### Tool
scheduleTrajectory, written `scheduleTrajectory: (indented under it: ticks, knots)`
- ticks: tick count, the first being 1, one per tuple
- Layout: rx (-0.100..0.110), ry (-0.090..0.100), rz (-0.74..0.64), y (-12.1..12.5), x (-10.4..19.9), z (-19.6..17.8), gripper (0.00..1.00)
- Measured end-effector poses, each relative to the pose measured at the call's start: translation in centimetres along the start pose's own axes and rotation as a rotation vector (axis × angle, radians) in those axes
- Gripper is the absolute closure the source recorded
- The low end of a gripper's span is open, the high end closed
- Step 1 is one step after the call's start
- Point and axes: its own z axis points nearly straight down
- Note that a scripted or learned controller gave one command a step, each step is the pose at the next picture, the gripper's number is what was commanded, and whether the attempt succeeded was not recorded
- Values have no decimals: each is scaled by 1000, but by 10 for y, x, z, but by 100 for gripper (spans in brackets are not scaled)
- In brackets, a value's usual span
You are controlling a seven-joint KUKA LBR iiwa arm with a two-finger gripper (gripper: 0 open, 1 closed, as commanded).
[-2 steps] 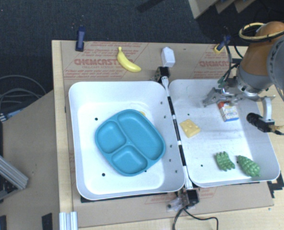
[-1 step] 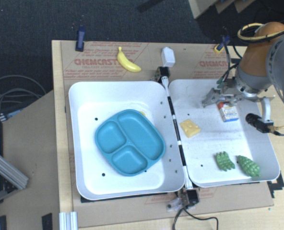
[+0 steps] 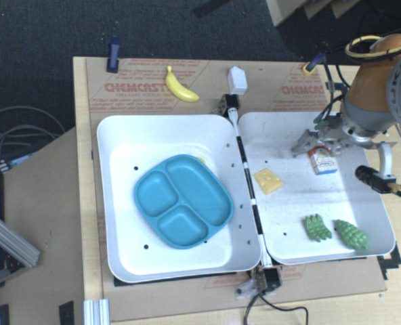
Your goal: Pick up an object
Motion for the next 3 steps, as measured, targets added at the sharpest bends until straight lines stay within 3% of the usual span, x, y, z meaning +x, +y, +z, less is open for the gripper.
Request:
scheduleTrajectory:
  ticks: [1,2,3]
  knots:
    - [-12,-3,-2,-7,-1,13,0]
    - [-4,-2,-2,22,-16,11,0]
    - [-12,-5,-3,24,-16,-2,100]
